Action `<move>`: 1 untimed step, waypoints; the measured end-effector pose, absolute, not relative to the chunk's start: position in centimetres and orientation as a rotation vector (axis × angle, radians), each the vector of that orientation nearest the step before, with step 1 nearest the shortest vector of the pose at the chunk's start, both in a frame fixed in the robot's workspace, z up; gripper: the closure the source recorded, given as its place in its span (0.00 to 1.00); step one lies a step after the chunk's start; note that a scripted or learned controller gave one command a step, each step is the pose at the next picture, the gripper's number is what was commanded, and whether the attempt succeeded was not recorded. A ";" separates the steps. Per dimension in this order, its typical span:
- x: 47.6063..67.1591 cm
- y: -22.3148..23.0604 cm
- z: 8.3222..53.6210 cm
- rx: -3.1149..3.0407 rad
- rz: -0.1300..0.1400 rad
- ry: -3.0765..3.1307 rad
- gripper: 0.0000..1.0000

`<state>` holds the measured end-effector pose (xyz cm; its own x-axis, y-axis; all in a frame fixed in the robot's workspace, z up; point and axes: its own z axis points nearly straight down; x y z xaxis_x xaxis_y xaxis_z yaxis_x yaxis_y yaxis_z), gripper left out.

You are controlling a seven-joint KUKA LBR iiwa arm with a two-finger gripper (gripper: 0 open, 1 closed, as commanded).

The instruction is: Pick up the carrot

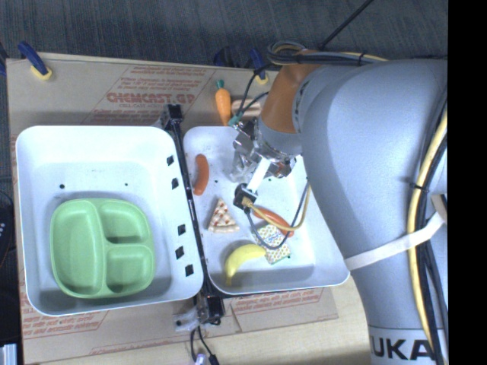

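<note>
The carrot [221, 105], orange with a green top, lies on the cardboard just beyond the far rim of the right bin [327, 268]. My gripper [242, 157] hangs over the far part of that bin, a little to the right of the carrot and nearer the camera. Nothing shows in its grasp. The grey wrist with its orange band [280, 105] sits right behind it and hides the bin's far right corner.
A red sausage [200, 173], a pizza slice [222, 217], a banana [242, 258] and a patterned packet [275, 243] lie in the right bin. A green divided plate [103, 247] sits in the left bin [46, 147].
</note>
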<state>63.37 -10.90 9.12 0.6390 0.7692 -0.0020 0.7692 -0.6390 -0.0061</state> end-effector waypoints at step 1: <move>61.7 -3.9 19.2 -2.559 0.003 -1.819 1.00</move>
